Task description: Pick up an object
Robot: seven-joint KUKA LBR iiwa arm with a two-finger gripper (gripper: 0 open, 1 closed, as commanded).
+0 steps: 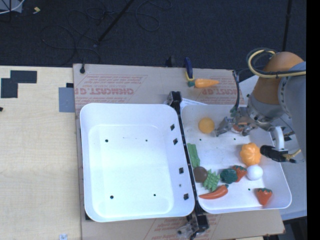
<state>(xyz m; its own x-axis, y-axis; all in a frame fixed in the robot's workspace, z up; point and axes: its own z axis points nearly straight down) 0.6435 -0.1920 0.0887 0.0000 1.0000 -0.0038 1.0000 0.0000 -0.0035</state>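
Note:
My gripper (231, 129) hangs low over the back of the right bin (280, 184), just right of a yellow ball (206, 125). It looks open, with nothing between its fingers. An orange pumpkin-like toy (250, 154) lies a little in front of it. Further forward lie a white ball (255, 172), a small red tomato (240, 172), a teal broccoli (229, 175), a brown ball (200, 174), a green ridged piece (211, 180), a red pepper (213, 193) and a strawberry (264, 196). A green strip (193, 155) rests by the bin's left wall.
The left bin (87, 134) adjoins the right one along a black divider (181, 149). A toy carrot (205, 83) and a blue clamp (188, 69) sit on the cardboard behind the bins. The arm's grey body (295, 99) covers the right bin's back right corner.

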